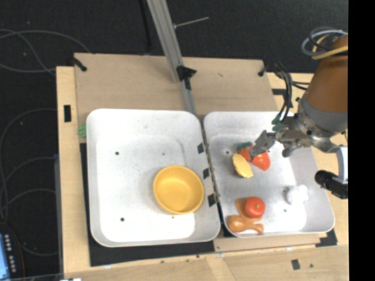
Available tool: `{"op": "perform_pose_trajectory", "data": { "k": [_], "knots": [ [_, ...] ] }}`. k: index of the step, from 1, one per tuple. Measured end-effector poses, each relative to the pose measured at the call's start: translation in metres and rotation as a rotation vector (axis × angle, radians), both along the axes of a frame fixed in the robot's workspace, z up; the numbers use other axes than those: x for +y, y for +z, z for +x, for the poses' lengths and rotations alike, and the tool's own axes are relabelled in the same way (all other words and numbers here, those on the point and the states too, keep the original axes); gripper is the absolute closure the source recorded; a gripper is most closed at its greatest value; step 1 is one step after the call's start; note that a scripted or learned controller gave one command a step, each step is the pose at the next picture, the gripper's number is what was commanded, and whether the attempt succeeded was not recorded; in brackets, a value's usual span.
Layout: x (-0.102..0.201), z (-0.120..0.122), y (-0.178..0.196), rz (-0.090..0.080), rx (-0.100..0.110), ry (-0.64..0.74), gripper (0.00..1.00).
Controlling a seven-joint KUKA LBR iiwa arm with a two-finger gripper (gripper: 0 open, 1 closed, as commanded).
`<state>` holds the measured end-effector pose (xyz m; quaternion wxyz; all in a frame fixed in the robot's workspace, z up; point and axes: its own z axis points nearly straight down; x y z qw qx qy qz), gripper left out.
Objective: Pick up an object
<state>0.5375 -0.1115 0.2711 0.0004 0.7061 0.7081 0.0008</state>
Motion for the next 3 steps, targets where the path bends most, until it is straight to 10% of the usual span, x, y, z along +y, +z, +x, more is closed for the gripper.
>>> {"op": "perform_pose_trajectory", "data": {
  "k": [3],
  "knots": [
    [0.002,0.000,-0.105,-0.002,0.007,-0.004,0.00]
  ]
}}
